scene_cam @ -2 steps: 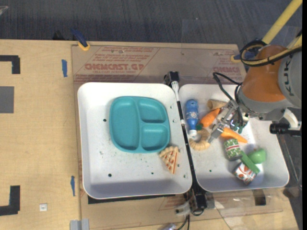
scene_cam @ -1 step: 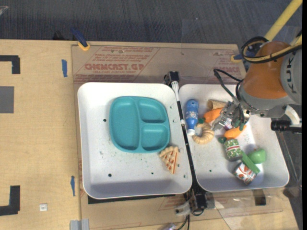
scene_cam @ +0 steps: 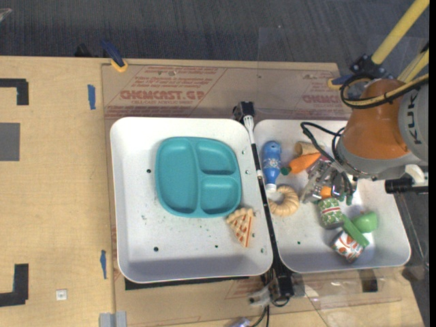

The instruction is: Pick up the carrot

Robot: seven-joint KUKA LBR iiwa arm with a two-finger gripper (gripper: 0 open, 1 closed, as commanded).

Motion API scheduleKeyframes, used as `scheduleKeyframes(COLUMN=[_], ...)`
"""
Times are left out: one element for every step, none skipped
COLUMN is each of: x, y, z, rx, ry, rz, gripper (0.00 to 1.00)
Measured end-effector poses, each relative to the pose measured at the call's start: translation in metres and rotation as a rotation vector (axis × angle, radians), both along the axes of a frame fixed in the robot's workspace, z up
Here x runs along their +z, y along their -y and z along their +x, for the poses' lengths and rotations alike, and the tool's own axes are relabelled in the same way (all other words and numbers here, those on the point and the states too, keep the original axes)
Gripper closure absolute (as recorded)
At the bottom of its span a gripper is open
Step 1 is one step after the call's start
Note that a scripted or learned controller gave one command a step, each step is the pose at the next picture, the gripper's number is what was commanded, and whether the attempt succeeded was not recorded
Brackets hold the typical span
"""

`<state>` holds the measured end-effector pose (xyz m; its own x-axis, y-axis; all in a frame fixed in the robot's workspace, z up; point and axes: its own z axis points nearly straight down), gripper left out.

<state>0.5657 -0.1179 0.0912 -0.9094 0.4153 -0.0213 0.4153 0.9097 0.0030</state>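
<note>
Plate (scene_cam: pixel 197 176) in left bin (scene_cam: pixel 129 203); carrot (scene_cam: pixel 304 162) in right bin (scene_cam: pixel 388 251).

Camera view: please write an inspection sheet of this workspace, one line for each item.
Surface: two white bins side by side, left bin and right bin, on a cardboard sheet.
Job's things: carrot lies in the right bin, near the gripper, not held.
Clutter: teal plate and waffle piece in the left bin; blue bottle, bagel, cans and a green item in the right bin.
Grippers: gripper low over the right bin; finger state unclear.
Cables: black cables on the arm.
Surroundings: blue tape, dark floor.
</note>
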Motion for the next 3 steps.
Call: scheduleKeyframes(x=[0.099, 0.147, 0.145], y=[-0.051, -0.004, -0.006], z=[-0.02, 0.053, 0.052], rx=[-0.068, 0.083, 0.084], ry=[-0.005, -0.008, -0.012], rz=[0.008, 0.003, 0.004], gripper=[1.0, 1.0, 0.0])
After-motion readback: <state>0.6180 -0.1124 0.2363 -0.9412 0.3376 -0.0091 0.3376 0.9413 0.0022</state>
